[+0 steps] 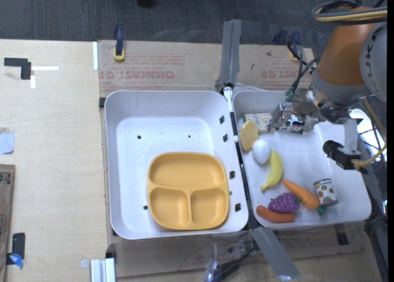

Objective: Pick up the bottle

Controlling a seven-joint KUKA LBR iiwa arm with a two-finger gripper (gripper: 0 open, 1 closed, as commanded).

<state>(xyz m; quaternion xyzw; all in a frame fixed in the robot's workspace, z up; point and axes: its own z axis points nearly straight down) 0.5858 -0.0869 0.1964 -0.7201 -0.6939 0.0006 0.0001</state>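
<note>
Standing near the right bin's (308,154) front right corner, the bottle (324,193), a short cylinder, wore a printed label too small to read. A smooth orange carrot (300,192) lay just beside it. The gripper (289,119) hovered over the bin's far side, its state impossible to tell. Cardboard (154,65) beneath bore red upside-down print, seemingly CHEMCOAT.

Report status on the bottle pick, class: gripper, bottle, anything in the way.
Gripper low over right bin's far end, nothing seen held. No bottle identifiable. Banana, egg, carrot, grapes, can crowd that bin.
</note>
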